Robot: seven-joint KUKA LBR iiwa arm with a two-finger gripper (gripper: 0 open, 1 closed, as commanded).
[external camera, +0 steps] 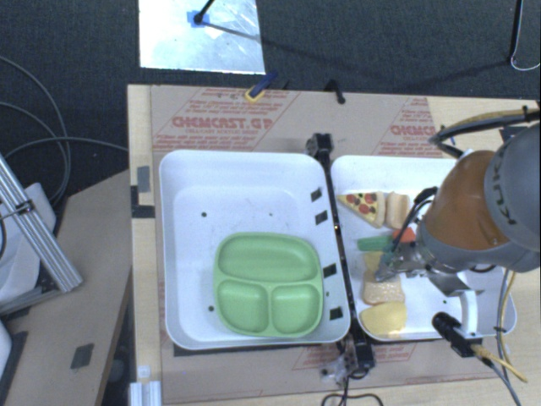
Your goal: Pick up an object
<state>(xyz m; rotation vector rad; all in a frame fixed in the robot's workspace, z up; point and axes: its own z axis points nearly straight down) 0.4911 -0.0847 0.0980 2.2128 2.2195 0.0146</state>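
While the arm [473, 214] leans over the right bin [439, 169], its hand [390, 267] hangs above the food toys, grip unclear.

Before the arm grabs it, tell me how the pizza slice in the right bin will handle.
The pizza slice looks like a flat toy wedge, so probably stiff and light. Lying flat, it shouldn't roll, but may slide when nudged. It touches a tan piece, which could shift too.
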